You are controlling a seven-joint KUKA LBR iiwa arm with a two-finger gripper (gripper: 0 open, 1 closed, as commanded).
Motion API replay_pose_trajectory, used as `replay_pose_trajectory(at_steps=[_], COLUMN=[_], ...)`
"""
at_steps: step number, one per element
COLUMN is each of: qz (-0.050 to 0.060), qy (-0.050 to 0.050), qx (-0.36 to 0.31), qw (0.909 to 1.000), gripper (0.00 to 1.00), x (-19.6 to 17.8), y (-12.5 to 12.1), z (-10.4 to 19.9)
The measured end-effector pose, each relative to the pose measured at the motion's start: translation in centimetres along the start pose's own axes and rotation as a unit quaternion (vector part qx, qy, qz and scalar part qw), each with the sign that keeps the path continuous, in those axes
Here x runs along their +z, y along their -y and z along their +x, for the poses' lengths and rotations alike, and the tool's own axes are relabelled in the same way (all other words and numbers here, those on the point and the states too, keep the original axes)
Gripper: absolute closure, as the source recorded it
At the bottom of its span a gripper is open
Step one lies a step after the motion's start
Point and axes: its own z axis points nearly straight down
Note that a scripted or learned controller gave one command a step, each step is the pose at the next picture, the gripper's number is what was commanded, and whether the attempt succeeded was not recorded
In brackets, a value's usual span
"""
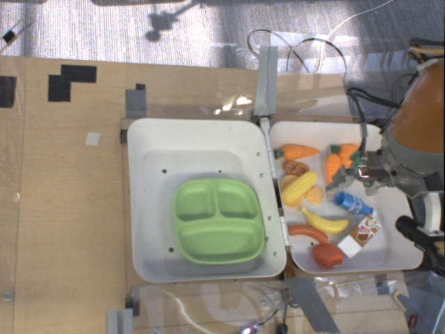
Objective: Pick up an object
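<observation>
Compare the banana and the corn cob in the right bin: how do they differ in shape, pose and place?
The banana is slim and curved; the corn cob is thick and straight. The banana lies almost level across the bin; the corn cob lies on a slant. The banana is nearer the bin's front edge, beside a red sausage; the corn cob is farther back, near the dividing wall. Both are yellow toy foods.

One fixed cam above the bench, looking down at a slant (far edge at 12 o'clock). Mid-distance: both bins fit, left bin approx centre, right bin toward 3 o'clock, where the arm enters.
</observation>
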Motion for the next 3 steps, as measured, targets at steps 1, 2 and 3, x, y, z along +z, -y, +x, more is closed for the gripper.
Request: replay_pose_trajectory(at_steps=[1, 2, 3], qz=[0.001, -0.018, -0.02], qy=[0.0, 0.007, 0.009], qx=[-0.008, -0.011, -0.054], qw=[1.0, 0.9998, 0.9983], gripper=[0.0, 0.0, 0.0], x=[8.9, 12.4, 12.9], y=[-5.0, -13.3, -14.4], z=[-6.1, -8.2, -8.6])
